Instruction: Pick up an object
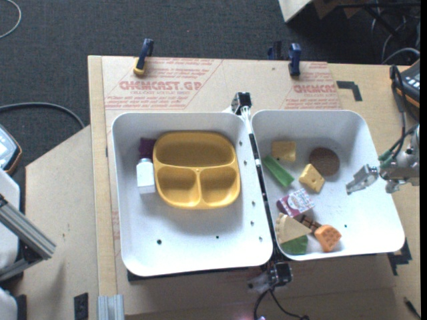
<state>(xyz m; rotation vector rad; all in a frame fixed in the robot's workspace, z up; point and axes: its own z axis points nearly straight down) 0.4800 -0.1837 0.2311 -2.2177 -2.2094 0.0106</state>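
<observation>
Cheese-like yellow wedge (311, 177) (holed), round brown disc (324, 160) beside it, metal fingers (353, 183) apart, seemingly empty

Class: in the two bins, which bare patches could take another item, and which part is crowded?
Free: left bin floor below the yellow tray; right bin floor beside the claw. Crowded: right bin's lower left around the orange block.

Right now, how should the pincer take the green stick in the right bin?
Grip the slim green stick at mid-length, across its narrow width, coming straight down. It lies flat and diagonal with bare bin floor along both long sides; its ends sit nearer other pieces.
</observation>
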